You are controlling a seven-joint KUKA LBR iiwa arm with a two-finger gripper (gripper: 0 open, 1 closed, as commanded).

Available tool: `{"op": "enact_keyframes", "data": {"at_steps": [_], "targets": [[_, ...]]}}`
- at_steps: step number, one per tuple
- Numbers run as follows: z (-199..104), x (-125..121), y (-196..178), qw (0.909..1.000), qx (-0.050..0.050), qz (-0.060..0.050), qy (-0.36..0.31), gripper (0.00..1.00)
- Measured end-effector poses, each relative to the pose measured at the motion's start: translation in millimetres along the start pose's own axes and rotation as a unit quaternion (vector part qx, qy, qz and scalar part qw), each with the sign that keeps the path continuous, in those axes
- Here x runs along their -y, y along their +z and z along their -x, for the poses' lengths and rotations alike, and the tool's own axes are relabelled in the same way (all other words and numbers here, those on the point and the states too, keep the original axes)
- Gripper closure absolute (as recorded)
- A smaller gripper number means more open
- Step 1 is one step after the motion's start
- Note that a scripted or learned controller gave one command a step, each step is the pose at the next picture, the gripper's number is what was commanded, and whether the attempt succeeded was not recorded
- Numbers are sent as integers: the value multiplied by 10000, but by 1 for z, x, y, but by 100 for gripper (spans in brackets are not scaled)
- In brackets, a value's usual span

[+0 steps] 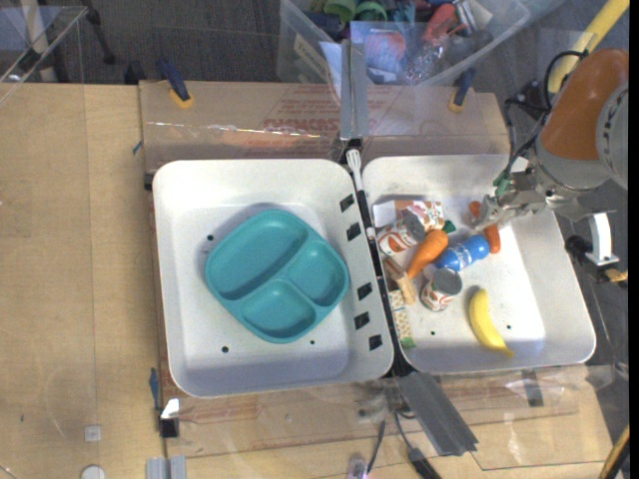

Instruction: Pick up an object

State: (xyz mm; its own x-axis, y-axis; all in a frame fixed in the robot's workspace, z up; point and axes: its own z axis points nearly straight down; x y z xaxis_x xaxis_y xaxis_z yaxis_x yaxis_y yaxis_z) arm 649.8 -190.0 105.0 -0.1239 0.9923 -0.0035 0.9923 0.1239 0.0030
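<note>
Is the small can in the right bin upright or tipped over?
Tipped. The can lies on its side beside the banana, its round grey end facing the camera.

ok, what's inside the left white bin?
The left white bin holds one teal plastic divided plate, lying tilted with three compartments bare. Whatever sits beneath the plate is covered.

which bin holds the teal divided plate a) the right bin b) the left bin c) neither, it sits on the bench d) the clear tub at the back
b: the teal divided plate lies flat in the left bin, while the right bin holds the banana, the carrot and other small items.
</note>
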Motion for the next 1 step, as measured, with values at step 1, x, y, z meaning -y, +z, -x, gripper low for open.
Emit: {"op": "enact_keyframes", "data": {"at_steps": [1], "targets": [[-35, 0, -87, 9992, -12, -9, 395, 100]]}}
